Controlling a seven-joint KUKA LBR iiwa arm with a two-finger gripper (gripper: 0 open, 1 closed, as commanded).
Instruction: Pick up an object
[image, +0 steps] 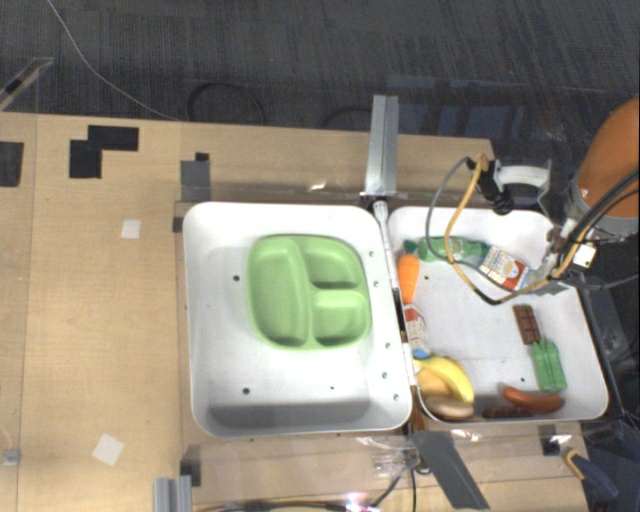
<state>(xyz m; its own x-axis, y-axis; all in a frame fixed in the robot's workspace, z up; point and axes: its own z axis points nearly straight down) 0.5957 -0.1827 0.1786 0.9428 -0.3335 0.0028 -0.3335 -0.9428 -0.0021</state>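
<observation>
My arm (612, 165) sits at the right bin's (590, 340) far right corner; I cannot tell my pincer's state. The carrot (408, 277) and banana (447, 381) hug the left wall, the sausage (531, 399) the near wall. Mid-floor lies open.

green tray (305, 290), yellow banana (446, 380), orange carrot (408, 276)
</observation>
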